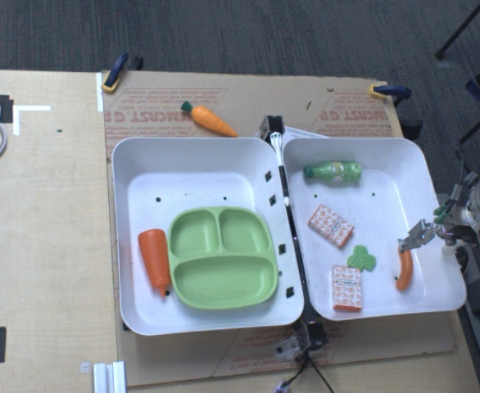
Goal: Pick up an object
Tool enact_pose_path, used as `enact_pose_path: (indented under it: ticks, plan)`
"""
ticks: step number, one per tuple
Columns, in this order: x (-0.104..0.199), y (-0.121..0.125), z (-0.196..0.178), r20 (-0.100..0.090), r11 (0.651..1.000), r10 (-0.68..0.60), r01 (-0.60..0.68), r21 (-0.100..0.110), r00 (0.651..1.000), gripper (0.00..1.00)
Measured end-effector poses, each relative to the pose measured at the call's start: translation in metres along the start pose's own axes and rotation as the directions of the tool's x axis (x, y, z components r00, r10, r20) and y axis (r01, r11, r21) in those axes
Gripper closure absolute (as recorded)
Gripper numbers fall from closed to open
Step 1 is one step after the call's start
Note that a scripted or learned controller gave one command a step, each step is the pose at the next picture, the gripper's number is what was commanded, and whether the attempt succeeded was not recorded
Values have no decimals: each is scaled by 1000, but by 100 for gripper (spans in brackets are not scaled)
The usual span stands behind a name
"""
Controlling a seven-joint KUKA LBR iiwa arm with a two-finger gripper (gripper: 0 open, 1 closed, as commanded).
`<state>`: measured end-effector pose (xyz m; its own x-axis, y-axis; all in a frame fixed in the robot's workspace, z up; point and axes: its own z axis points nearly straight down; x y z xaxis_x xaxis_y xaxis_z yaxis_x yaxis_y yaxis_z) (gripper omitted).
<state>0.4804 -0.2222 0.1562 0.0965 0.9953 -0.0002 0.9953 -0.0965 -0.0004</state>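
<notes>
The right bin [420, 166] holds a green bottle [332, 171] lying at the back, a pink patterned box [331, 225], a small green leafy piece [361, 259], a red and white carton [346, 288] and a small orange sausage [404, 270]. My gripper [414, 237] reaches in over the bin's right wall, just above the sausage's top end, with nothing visibly held. In the left bin [142, 166] lie a green divided plate [224, 256] and an orange cylinder [154, 260].
A toy carrot [210, 119] lies on the cardboard behind the left bin. Blue and yellow clamps [115, 70] [390, 92] hold the cardboard's back corners. A black clip [272, 126] joins the bins at the back.
</notes>
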Motion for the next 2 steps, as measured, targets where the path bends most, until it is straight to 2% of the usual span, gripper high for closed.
enact_pose_path:
  ticks: [1, 2]
  plan:
    - [17, -5, 64, -1, 946, -324, 324, 0, 946, 0]
    - [17, -3, 54, 0, 947, -322, 322, -2, 947, 100]
